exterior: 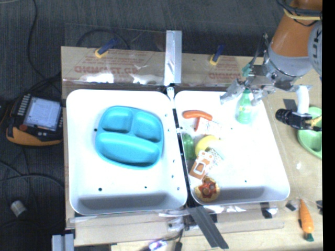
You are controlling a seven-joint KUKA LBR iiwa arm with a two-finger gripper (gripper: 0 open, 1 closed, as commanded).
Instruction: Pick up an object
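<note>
Over right bin (272, 156) | fingers (246, 94) pinching green bottle (244, 110) | no label readable

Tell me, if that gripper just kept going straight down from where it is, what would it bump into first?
Probably the pale green bottle right under the gripper in the right bin. It may already be touching it; depth is hard to judge from this slanted view.
</note>
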